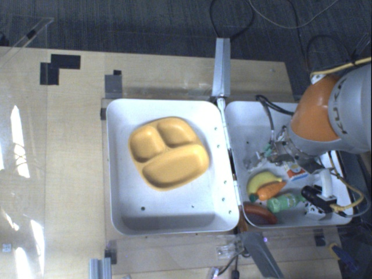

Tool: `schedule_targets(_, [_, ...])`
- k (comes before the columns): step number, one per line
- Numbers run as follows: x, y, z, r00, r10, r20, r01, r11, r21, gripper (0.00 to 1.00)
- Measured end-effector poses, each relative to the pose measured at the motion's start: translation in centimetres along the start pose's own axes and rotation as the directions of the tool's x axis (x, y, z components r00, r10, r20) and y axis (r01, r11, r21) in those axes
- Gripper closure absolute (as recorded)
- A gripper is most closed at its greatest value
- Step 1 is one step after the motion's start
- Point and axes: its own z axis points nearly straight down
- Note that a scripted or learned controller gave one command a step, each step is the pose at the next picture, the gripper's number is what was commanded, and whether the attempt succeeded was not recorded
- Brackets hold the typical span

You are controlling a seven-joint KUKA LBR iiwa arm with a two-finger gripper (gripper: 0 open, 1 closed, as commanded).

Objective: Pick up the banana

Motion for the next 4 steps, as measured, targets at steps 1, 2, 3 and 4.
schedule_targets(1, [0.6,-2.6,1.0,0.999,-0.045,0.003,0.045,0.999,-0.01,0.0])
schedule_targets(2, [0.3,-5.1,1.1,0.982,0.186,0.0,-0.186,0.982,-0.011,0.0])
schedule_targets(3, [0.4,-4.8,-0.1,0.983,0.183,0.0,-0.183,0.983,-0.018,1.0])
schedule_targets(4, [2.5,-2.6,-8.6,0.991,0.137,0.001,-0.137,0.991,-0.001,1.0])
